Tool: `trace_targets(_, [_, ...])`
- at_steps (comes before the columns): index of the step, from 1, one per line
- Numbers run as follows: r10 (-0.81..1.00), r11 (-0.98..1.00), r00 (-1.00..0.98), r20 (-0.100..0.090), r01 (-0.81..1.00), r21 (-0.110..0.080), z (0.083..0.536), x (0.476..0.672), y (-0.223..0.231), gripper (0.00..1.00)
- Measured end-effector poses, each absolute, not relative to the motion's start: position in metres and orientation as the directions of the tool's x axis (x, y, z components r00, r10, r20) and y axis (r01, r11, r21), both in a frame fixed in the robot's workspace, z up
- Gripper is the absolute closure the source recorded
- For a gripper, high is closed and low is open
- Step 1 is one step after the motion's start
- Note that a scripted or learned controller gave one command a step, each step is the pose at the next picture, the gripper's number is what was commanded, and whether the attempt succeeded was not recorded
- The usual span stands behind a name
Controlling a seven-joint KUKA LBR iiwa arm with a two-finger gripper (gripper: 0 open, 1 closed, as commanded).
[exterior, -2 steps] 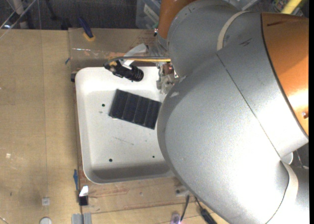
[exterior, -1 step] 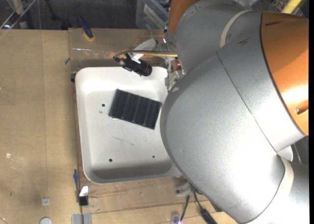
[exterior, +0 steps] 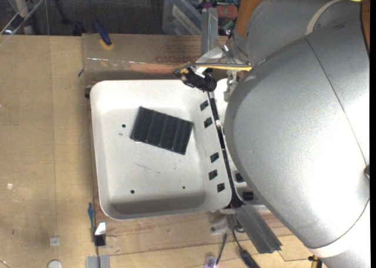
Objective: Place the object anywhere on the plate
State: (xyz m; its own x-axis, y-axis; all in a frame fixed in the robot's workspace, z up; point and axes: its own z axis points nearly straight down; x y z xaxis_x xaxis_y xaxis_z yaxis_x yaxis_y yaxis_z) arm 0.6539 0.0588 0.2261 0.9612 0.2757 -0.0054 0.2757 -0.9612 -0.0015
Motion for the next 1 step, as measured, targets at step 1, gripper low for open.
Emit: trace_targets(1, [0.211, -0.978, 0.978, -0.003, 0.211, -0.001, 0.2522, 0.5244, 0.1207, 1.00])
